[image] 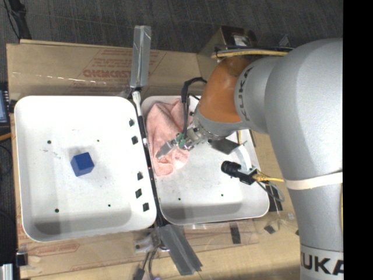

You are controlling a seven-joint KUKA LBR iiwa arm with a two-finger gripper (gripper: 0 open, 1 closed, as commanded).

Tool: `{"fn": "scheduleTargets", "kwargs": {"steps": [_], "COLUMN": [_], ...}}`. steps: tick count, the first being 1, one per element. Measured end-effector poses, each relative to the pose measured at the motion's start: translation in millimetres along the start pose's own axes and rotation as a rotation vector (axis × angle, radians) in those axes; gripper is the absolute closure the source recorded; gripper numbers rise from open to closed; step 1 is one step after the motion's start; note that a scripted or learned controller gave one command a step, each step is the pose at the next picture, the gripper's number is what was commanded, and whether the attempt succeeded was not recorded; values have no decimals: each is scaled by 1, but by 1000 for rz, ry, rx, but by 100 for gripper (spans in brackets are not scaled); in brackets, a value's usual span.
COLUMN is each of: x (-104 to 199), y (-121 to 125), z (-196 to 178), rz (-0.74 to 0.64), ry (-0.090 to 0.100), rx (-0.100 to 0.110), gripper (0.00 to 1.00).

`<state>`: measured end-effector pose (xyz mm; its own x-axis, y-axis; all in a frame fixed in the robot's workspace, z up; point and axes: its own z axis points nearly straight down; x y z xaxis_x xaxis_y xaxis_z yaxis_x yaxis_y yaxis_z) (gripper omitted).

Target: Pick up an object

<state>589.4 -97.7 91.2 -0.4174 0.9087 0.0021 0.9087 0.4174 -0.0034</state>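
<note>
A bench (64, 63) covered with brown cardboard sheets is seen from above. Two shallow white bins are set directly on it, side by side and touching: the left bin (35, 214) and the right bin (204, 213). A grey metal bar (140, 54) is laid at the far side, above their junction.

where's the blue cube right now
The blue cube sits in the left bin in the camera view, left of that bin's middle, well apart from the pink cloth in the right bin.
</note>
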Motion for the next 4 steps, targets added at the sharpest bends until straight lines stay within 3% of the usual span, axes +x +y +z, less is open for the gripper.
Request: {"fn": "scheduleTargets", "kwargs": {"steps": [1, 2, 3, 4], "x": [0, 0, 0, 0], "y": [0, 0, -2, -2], "z": [-9, -9, 0, -9], "rz": [-4, -4, 16, 12], "ry": [2, 1, 1, 3], "rx": [3, 3, 1, 3], "gripper": [100, 0, 0, 100]}}
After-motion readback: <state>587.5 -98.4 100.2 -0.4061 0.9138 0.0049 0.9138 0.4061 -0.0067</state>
